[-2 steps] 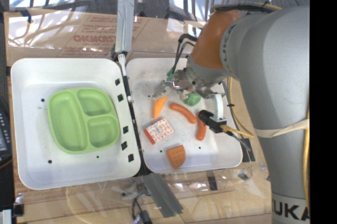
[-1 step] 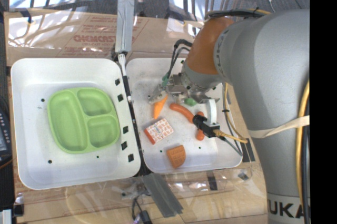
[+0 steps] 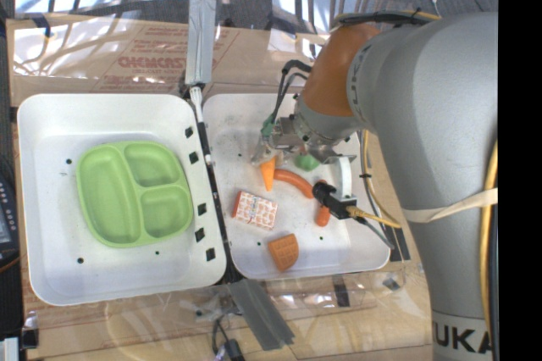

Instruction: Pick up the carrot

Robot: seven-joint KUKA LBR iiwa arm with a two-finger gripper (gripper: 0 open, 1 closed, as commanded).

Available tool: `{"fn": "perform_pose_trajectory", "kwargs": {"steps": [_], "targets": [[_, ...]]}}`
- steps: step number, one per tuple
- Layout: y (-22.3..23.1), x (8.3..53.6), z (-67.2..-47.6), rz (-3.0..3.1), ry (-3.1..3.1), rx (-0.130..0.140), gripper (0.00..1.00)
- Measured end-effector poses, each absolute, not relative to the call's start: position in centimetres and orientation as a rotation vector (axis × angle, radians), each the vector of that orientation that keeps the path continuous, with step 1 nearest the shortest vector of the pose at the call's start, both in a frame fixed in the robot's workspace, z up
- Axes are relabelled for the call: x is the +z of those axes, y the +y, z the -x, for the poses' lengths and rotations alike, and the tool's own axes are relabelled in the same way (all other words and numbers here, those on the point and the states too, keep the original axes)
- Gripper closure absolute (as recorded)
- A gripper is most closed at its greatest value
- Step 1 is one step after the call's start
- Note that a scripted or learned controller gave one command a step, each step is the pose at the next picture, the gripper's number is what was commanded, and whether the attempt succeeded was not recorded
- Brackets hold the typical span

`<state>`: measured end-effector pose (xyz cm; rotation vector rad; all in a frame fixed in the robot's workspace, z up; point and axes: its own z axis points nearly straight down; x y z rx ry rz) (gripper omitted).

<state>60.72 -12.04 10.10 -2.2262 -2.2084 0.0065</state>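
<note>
- White plastic forms both shallow bins; the left bin (image 3: 42, 181) is seen to hold a light-green divided plate (image 3: 134, 192) with three compartments, all of them bare, lying flat near the bin's middle.
- Between the two bins a black hinged divider (image 3: 206, 181) is seen, with grey tape at its upper and lower ends.
- Within the right bin (image 3: 230, 118), from the left: a small pink-and-white checked packet (image 3: 255, 210) lies flat, and nearer the front wall an orange-brown wedge (image 3: 284, 252) — possibly toy bread, though this cannot be settled.
- Above the packet, the carrot (image 3: 268, 174) is found as a short orange cone, point downward, near the bin's middle and just below the gripper (image 3: 275, 139).
- A rigid, light toy is judged likely, with a smooth and rather slippery skin; a hold across the thicker upper end is judged best, since the taper would let it slide out toward the point.
- Just to its right a curved red-orange piece (image 3: 295, 181), like a sausage or pepper, lies almost touching — it could be caught by mistake.
- Something green (image 3: 306, 158) is partly hidden under the wrist; further right a small orange-red piece (image 3: 323, 217) lies beside a black fitting (image 3: 332, 198).
- Whether the fingers are apart or together cannot be told, as the wrist and cabling cover them; nothing is seen held.
</note>
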Motion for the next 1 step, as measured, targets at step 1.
{"fn": "perform_pose_trajectory", "kwargs": {"steps": [1], "targets": [[-6.35, 19.23, -65.69, 2.547, -1.837, 0.001, 1.0]]}}
